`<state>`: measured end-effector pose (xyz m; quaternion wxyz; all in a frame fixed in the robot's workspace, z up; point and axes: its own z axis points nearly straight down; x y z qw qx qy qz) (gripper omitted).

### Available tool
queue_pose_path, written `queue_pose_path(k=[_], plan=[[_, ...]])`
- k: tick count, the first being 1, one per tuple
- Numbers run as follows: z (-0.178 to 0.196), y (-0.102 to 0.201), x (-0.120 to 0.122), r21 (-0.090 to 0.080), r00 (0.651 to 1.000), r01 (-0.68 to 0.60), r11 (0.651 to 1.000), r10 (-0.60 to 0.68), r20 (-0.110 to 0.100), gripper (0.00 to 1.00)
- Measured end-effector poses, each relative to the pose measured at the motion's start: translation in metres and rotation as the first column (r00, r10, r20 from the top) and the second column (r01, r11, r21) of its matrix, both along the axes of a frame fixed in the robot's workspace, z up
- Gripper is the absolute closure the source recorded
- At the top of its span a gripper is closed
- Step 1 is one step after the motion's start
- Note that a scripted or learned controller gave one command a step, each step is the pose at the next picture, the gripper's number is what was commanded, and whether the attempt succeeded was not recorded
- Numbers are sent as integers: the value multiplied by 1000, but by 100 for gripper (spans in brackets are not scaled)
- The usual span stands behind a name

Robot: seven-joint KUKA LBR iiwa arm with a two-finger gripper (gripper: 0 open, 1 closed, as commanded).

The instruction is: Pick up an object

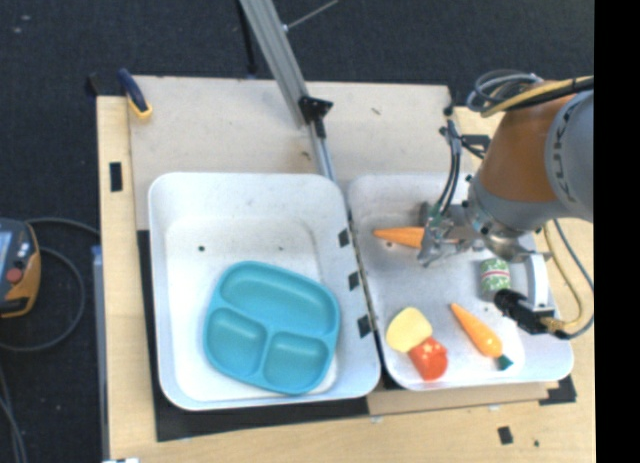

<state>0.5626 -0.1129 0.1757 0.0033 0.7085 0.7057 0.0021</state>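
Over the right bin [400, 194], near its upper middle, the gripper [436, 241] sits low, right at the thick end of an orange carrot [400, 237] that lies roughly level and points left toward the wall between the bins. Fingers are dark and small against the wrist — cannot tell whether they are spread or closed, nor whether the carrot sits between them, so no grasp is claimed.

Other candidates in the same bin: a second carrot [477, 329] with a green tip, lower right; a yellow piece [408, 329] touching a red piece [429, 359] at the front edge; a small green-and-white can [493, 276] just under the wrist. The left bin [180, 201] holds a blue divided plate [271, 326].

Judgement: the near carrot is the target. To do it well — straddle it across the narrow width, not along its length, seat low before closing, then lift straight up. The tapered, smooth body may squirt out if pinched near its end.
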Motion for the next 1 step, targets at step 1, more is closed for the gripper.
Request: queue_pose_path(k=[1], plan=[[63, 5, 5, 0, 1000, -7, 1000, 7, 2, 100]])
